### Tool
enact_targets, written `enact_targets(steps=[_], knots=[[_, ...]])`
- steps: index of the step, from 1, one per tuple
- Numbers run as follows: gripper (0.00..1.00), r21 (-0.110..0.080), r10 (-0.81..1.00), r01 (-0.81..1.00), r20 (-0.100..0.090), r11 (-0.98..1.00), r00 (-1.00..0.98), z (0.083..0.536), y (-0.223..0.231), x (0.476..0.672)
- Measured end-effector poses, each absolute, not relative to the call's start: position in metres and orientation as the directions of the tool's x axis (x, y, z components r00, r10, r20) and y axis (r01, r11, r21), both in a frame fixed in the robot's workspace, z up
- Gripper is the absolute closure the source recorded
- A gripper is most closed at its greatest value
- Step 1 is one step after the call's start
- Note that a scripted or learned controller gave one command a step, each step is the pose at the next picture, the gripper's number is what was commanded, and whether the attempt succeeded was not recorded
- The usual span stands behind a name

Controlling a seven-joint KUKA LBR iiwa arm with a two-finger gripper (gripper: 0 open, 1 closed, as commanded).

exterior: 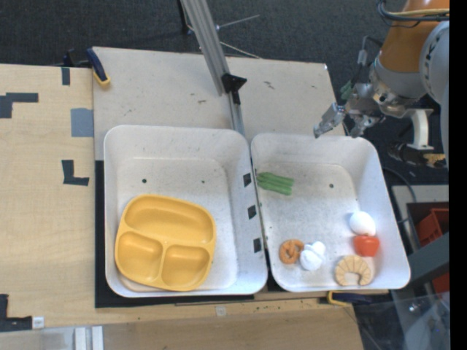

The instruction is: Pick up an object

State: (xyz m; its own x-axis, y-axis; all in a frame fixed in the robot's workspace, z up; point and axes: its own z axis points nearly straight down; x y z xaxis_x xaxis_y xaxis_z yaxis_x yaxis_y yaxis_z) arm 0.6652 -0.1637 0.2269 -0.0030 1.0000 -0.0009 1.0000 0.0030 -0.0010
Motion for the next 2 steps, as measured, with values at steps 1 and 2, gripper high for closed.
enact_targets(steps=[1,2], knots=[[0.00,-0.001,1.000,1.000,-0.001,0.002,-0.002,0.227,-0.164,0.665],[0.00,-0.007,1.000,1.000,0.000,0.002,-0.002,0.162,-0.160,0.663]])
